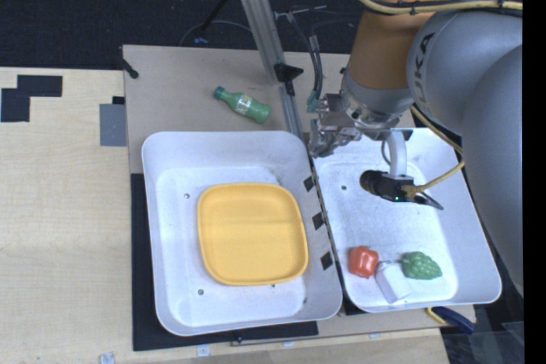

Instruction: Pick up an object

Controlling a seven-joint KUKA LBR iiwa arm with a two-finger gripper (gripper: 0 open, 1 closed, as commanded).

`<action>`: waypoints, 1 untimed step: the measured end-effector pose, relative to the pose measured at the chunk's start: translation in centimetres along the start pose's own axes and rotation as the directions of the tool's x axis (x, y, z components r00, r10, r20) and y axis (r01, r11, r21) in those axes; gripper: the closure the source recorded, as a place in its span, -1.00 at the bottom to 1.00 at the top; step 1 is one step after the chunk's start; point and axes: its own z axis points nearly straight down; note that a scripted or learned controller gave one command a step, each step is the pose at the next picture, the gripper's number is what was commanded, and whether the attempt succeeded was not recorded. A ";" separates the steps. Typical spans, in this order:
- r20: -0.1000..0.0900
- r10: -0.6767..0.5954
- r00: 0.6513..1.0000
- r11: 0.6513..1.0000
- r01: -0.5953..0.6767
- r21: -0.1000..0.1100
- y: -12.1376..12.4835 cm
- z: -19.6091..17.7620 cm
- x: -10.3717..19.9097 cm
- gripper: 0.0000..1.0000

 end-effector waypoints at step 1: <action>-0.001 0.000 1.000 1.000 0.000 0.002 1.7 0.7 4.9 1.00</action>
